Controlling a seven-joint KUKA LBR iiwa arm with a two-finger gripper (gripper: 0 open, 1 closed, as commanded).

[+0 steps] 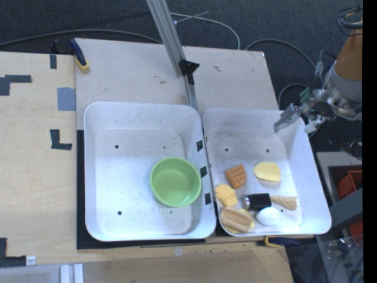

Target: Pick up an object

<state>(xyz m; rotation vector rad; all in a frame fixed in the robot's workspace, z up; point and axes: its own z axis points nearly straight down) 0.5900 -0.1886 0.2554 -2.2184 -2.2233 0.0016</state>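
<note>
Hovering over the upper right corner of the right bin (306, 158), the hand (290, 118) is sitting at the end of the grey arm (344, 84) that is reaching in from the right, and its grey tip is pointing down and left toward the bin's far rim; whether it is spread or closed I cannot tell, and nothing is showing in its grip. Below it, well apart, the objects are lying clustered in the near half of the right bin: a pale yellow oval piece (267, 171) is resting nearest the hand, an orange waffle-like block (235, 175) is lying just to its left, and a yellow lumpy piece (225, 196) is sitting below that. A black object (257, 201) is lying in the middle of the cluster, with a tan wedge (284, 203) just beside it on the right, a white rounded object (268, 216) touching it from below, and a bread-coloured roll (236, 220) resting by the near left corner. Farther out, the left bin (118, 128) is holding a green bowl (175, 181), standing upright near its right wall. Beyond the bins, a grey metal pole (166, 25) is slanting across the bench (129, 69).
</note>
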